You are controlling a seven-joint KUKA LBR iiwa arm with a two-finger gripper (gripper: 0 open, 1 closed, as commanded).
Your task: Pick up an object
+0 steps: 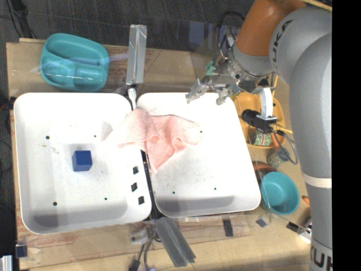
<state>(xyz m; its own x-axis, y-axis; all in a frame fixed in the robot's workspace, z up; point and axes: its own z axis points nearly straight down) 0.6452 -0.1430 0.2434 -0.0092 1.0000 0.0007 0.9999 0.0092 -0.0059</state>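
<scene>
Camera view: we see the gripper (209, 91) hovering over the right bin's (237, 151) far rim, jaws apart w/ nothing between them. Cloth (161, 134) drapes across the divider between bins; cube (82, 160) sits in the left bin (34, 151), well apart. Risk, we judge: pinching limp cloth may snag it on the rim, or it slips free.

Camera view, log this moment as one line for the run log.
gripper: above right bin's far edge, holding nothing | pink cloth: draped across both bins' divider | blue cube: left bin
</scene>
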